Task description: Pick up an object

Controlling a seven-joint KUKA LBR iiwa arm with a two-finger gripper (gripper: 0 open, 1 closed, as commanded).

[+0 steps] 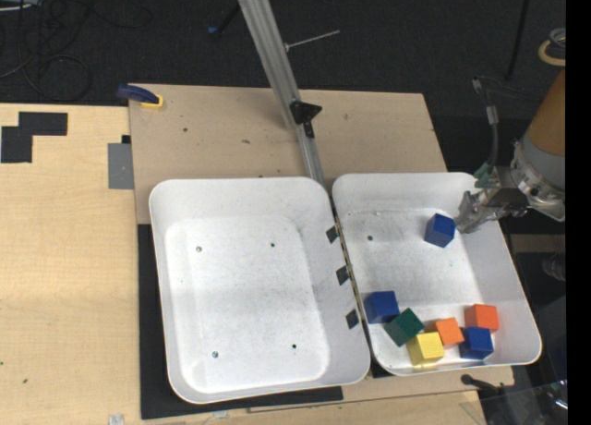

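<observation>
Blue plastic cube (440, 229) lies near the right white bin's (406, 194) far right corner, just beside the tool (473, 211); whether that tool grips it, I cannot tell.

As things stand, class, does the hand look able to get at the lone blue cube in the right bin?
Probably yes: the hand sits just right of the lone blue cube, which stands apart from the other blocks.

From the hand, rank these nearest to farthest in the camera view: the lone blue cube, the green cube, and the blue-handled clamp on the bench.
1. Lone blue cube, in the right bin just left of the hand.
2. Green cube, in the cluster at that bin's near edge.
3. Blue-handled clamp, at the bench's far left corner.
</observation>
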